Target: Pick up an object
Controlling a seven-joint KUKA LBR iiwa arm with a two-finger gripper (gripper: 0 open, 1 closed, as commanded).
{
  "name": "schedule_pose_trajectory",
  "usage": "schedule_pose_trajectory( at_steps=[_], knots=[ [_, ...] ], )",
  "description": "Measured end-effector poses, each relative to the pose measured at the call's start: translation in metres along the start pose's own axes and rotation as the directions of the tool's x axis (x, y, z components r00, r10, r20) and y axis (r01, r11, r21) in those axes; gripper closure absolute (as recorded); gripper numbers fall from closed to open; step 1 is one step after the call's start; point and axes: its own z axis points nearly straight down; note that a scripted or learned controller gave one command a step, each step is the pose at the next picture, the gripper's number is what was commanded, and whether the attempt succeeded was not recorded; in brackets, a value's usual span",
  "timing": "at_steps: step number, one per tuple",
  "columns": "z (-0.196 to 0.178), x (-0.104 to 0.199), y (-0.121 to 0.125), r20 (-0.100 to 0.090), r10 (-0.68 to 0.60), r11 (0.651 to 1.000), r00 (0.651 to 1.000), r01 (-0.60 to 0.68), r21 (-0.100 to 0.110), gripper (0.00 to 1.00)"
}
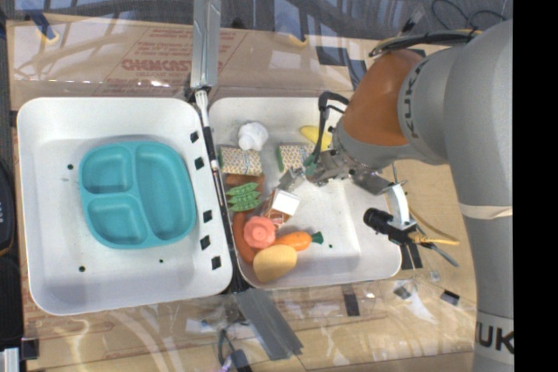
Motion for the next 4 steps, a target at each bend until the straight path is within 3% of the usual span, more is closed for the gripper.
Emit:
schedule_pose_trajectory(
  at_steps=[1, 2, 3, 4],
  knots=[
    [0.008, -0.019, 0.040, 0.003, -0.027, 1.000, 1.000, 0.027, -0.006, 0.00],
    [-0.002, -0.019, 0.040, 0.003, -0.030, 1.000, 1.000, 0.030, -0.005, 1.00],
    [0.008, 0.027, 0.099, 0.003, 0.115, 0.993, 0.993, -0.115, -0.006, 1.00],
    [0.008, 0.027, 0.099, 0.003, 0.114, 0.993, 0.993, -0.114, -0.006, 0.00]
  ],
)
